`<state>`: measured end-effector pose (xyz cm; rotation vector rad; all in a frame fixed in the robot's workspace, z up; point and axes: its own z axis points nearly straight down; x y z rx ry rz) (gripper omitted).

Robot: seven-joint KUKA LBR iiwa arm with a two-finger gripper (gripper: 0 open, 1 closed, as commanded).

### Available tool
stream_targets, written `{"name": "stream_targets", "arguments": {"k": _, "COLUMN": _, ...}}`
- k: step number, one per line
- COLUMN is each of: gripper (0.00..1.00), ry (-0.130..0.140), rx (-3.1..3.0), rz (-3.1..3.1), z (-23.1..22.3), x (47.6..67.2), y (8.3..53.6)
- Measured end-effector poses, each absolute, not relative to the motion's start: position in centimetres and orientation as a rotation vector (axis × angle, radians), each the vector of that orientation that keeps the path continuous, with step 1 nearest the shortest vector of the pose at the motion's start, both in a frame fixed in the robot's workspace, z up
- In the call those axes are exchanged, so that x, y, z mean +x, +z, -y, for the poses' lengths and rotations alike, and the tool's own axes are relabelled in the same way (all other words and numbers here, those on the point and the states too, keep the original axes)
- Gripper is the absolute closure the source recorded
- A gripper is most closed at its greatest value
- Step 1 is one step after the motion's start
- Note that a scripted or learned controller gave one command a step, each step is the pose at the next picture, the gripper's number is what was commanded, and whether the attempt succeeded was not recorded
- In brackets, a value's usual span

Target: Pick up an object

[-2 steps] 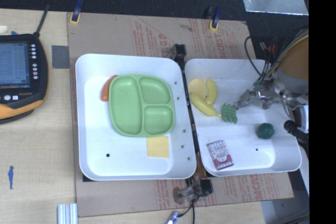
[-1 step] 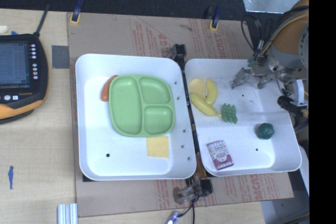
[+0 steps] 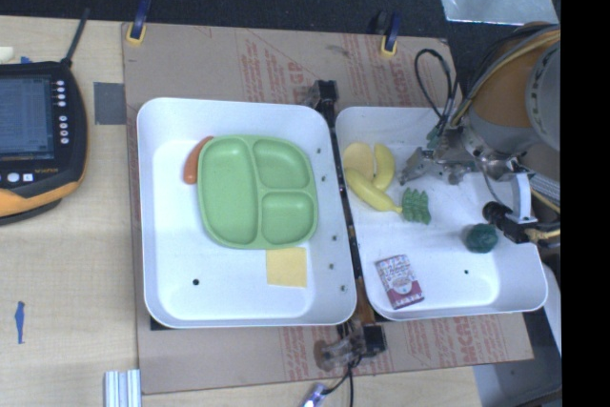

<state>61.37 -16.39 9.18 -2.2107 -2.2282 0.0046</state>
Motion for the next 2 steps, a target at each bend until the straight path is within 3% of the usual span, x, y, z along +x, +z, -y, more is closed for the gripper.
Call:
{"name": "stream_targets", "arguments": {"k": 1, "gripper": 0.0, "ry": 0.006, "rx": -2.215, "rz": 2.224, "z": 15.1, "x": 57.5, "y": 9.2}}
{"name": "stream_targets", "arguments": {"k": 2, "gripper": 1.0, "ry": 0.009, "rx": -2.214, "rz": 2.225, "z": 15.2, "x": 57.5, "y": 10.2}}
